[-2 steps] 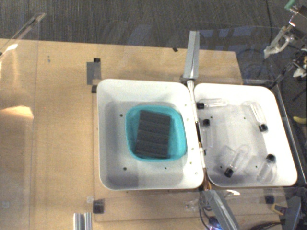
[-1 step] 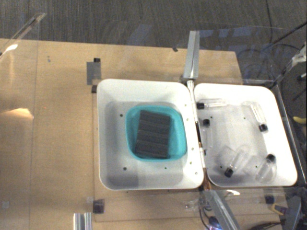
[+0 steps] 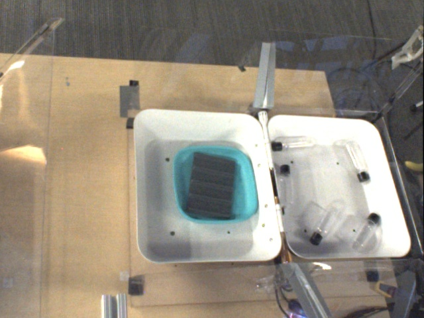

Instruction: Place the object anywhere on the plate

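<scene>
We see the object, a dark grey block [image 3: 212, 186] with ridges running across its top, lying flat on the teal plate [image 3: 247, 189]. It sits roughly in the middle of the plate, turned slightly off square, and the plate's raised rim shows on all sides of it. Nothing else touches the block.

The plate rests on the floor of the left bin [image 3: 152, 197], nearer the bin's right wall than its left, with bare white floor around it.

The right bin [image 3: 331, 181] lies just beside it, their rims meeting along a narrow seam. In it we count several clear tubes with black caps. One tube [image 3: 291, 143] lies near the far left corner and another [image 3: 356, 159] slants toward the right wall. Two more [image 3: 324, 224] [image 3: 366, 230] lie close to the near edge. A small black piece [image 3: 284, 169] sits alone by the left wall; we cannot tell whether it belongs to a tube.

Both bins stand on the pale wooden worktop [image 3: 73, 197]. A grey metal bar [image 3: 265, 78] runs from the seam between the bins toward the far edge of the worktop, and a small dark bracket [image 3: 130, 99] stands off the left bin's far left corner. Beyond the worktop lies dark carpet [image 3: 165, 12].
</scene>
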Robot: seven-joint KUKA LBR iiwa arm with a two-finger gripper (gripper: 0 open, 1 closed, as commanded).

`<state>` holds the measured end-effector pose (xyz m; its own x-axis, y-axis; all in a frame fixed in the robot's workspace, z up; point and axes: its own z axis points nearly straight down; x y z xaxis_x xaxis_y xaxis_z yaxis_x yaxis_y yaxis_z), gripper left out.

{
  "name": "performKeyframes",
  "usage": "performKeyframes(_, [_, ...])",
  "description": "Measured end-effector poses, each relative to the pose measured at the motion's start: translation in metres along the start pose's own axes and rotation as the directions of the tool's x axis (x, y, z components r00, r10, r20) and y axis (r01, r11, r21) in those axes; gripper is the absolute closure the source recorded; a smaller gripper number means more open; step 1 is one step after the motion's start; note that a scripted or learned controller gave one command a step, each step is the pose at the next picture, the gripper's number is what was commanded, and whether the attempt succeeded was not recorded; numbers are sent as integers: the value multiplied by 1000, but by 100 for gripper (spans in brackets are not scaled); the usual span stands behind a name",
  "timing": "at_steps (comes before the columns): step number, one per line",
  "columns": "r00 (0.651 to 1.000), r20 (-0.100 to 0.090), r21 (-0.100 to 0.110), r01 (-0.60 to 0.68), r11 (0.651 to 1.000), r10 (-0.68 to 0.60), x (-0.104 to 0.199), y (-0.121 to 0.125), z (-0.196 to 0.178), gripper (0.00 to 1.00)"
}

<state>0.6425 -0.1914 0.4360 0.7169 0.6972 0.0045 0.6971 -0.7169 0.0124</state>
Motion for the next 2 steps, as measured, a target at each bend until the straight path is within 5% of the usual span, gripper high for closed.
performKeyframes(1, [988,0,1,-154,988,154,-74,-72,-2,0])
performKeyframes(2, [955,1,0,-298,955,298,-113,-90,-2,0])
